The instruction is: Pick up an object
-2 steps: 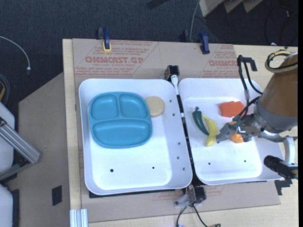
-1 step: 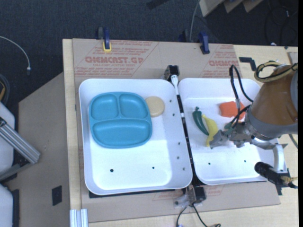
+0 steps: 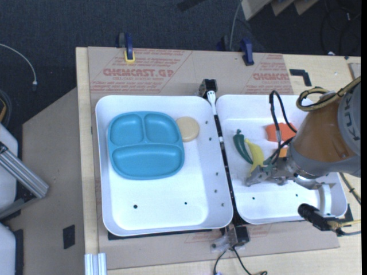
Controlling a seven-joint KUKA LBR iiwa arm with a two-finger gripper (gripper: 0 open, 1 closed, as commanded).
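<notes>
In the right bin (image 3: 269, 211) a yellow banana-like toy (image 3: 254, 151) lies next to a green pepper-like piece (image 3: 241, 142), and an orange block (image 3: 277, 132) sits further back, partly behind a black cable. My gripper (image 3: 259, 174) is low in this bin, just in front of the yellow toy's near end. Its fingers point left and look close together, with nothing visibly between them. The arm's orange band (image 3: 321, 133) hides the bin's right part.
The left bin (image 3: 155, 211) holds a blue divided tray (image 3: 147, 144) and a tan round disc (image 3: 187, 128) beside it. A black divider with clips runs between the bins. Cables loop above the wrist.
</notes>
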